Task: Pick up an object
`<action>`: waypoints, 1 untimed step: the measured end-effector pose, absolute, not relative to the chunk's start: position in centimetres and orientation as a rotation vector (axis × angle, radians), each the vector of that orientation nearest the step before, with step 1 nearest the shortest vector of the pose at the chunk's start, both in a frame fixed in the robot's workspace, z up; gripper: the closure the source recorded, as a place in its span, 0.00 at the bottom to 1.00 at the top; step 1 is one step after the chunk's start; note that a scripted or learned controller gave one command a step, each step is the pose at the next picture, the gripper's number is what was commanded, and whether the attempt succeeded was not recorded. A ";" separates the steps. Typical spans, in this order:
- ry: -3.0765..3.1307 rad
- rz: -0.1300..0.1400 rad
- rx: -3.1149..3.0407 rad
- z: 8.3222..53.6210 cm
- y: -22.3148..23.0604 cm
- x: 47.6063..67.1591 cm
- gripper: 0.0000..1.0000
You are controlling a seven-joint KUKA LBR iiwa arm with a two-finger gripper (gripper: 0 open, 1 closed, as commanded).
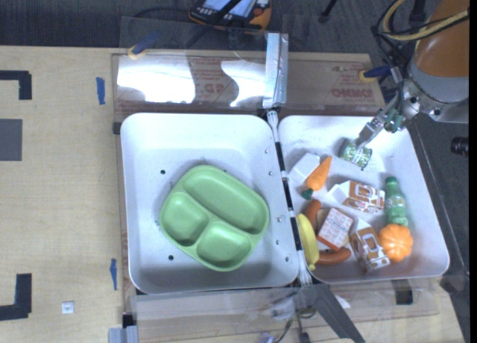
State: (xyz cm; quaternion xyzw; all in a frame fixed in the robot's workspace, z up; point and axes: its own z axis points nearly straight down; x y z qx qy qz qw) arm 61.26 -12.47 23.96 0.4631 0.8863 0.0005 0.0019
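We see the gripper [363, 140] pinched on a small green-white packet [357, 154], which hangs just above the right bin [428, 207] near its far wall. We judge the pick made and the lift under way; only clearing the bin remains. Count below: one carrot [318, 174], one banana [307, 238], one pumpkin [396, 241], one green bottle [394, 200], about four cartons. Left bin [141, 148]: one green tray [215, 217].

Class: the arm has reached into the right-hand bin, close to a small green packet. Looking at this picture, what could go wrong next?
1. The claw meets the green packet at its edge, so it may slip free.
2. The carrot and white box lie close by and could get knocked.
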 end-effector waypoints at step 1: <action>2.882 0.001 1.247 22.2 -2.8 56.6 1.00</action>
